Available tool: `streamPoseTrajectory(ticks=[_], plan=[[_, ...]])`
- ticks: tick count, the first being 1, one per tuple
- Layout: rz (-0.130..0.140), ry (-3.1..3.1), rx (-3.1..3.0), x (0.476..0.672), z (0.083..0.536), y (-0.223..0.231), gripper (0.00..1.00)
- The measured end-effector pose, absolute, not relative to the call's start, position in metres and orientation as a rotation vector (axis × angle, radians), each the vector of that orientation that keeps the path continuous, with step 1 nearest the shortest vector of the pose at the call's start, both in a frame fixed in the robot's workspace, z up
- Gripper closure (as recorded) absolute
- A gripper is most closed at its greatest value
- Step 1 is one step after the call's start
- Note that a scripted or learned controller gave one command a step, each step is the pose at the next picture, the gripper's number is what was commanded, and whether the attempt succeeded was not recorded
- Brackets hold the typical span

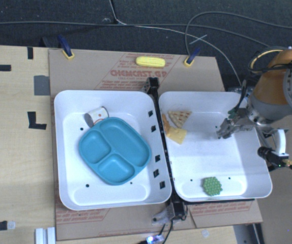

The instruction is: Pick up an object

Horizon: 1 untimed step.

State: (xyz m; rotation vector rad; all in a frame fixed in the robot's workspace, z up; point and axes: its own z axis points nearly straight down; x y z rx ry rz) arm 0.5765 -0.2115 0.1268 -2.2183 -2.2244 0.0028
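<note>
No object is held yet: in the right bin (247, 184), a knobbly green ball (212, 186) lies near the front edge, and a tan waffle wedge (179, 118) and yellow block (175, 134) lie against the left wall. The gripper (226, 129) hovers mid-bin near the right wall, apart from all three; finger state cannot be told. Judged the approach step: next calls for centring over one item and descending.

The left bin (64, 151) holds a smooth blue divided plate (114, 150) and a small cup (96, 116).

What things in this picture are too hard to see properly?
- Claw, camera view: too small and dark to tell if open or shut.
- Small cup: the blue tray covers its lower edge.
- Arm's orange band: cut off at the right.
</note>
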Motion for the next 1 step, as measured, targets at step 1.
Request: streamPoseTrajectory(ticks=[1], plan=[[-0.003,-2.227,-2.222,0.5870,0.1760,-0.2086,1.00]])
